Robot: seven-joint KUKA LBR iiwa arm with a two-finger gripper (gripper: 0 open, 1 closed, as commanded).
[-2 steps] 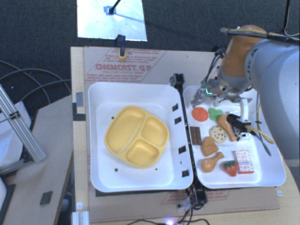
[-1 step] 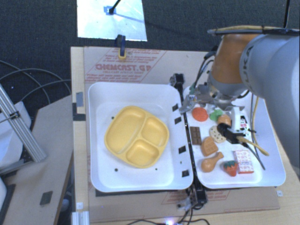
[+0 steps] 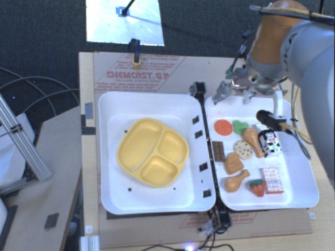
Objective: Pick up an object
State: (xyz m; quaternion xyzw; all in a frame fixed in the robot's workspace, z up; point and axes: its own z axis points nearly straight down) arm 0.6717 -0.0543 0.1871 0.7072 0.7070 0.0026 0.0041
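Camera view: cardboard (image 3: 141,75) lettering (partly legible)

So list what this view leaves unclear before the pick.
- Tool: small and dark against the right bin; open or shut cannot be told.
- Black-and-white toy: too small to identify.
- Red-and-white box: print too small to read.
- Arm: cut off by the right edge.

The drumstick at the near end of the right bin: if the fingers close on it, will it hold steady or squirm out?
The drumstick looks like smooth moulded toy food, so probably stiff and light. Its rounded, tapering shape could let it slip or pivot under a pinch, more so at the narrow end. It lies close to the strawberry, so a push may shove both.
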